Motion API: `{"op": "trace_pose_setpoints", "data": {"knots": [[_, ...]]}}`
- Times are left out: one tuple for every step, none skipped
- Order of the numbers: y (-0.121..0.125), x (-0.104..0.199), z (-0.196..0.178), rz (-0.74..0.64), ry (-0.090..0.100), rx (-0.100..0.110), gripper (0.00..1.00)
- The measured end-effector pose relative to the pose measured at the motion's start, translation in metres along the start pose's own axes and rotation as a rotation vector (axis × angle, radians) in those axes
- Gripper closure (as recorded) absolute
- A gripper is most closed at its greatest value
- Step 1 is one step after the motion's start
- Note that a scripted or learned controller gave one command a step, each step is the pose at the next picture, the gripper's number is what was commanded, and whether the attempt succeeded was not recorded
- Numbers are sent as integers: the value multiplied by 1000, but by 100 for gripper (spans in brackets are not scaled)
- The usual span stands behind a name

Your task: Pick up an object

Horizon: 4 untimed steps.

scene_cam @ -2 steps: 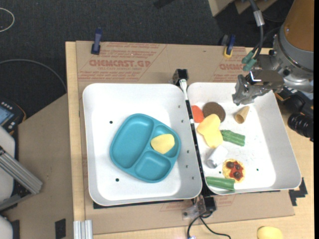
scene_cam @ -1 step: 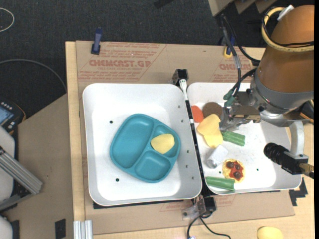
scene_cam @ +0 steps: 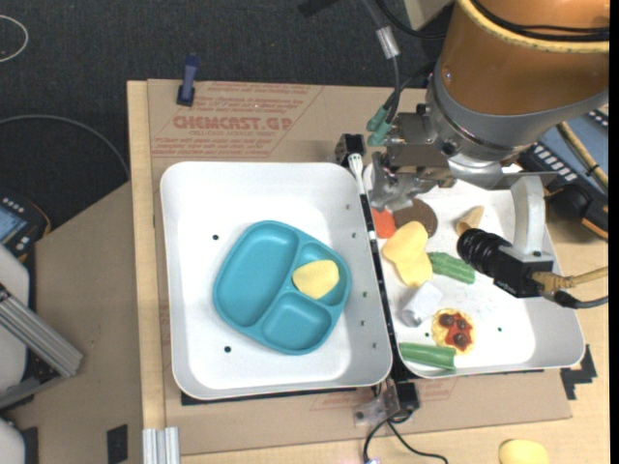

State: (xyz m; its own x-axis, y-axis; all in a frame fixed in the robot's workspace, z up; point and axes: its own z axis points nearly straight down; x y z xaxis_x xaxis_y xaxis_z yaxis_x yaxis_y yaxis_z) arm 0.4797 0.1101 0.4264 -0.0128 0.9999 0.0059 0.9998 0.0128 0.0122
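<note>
My gripper [scene_cam: 391,199] hangs over the far left corner of the right bin [scene_cam: 542,351]. Directly beneath it lie an orange-red piece [scene_cam: 384,223] and a brown piece [scene_cam: 423,217]. A yellow toy fruit [scene_cam: 408,252] sits just in front of them. Further into the bin lie a green bean pod [scene_cam: 453,268], a small grey-white block [scene_cam: 420,304], a little pizza slice [scene_cam: 454,329], a green piece [scene_cam: 427,356] at the front edge and a tan piece [scene_cam: 471,219]. I see nothing held.
The left bin [scene_cam: 193,211] holds a blue divided plate [scene_cam: 261,288] with a yellow piece [scene_cam: 315,278] in its right compartment. The two bins meet at a wall [scene_cam: 371,259] close to the gripper. A brown cardboard sheet [scene_cam: 232,114] lies under both bins.
</note>
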Motion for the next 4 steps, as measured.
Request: {"op": "trace_pose_setpoints", "data": {"knots": [[-1,-58,15,19,-7,15,100],[-5,-87,122,17,-8,25,100],[-2,-85,105,14,-6,9,100],[-1,-30,65,6,-3,7,100]]}}
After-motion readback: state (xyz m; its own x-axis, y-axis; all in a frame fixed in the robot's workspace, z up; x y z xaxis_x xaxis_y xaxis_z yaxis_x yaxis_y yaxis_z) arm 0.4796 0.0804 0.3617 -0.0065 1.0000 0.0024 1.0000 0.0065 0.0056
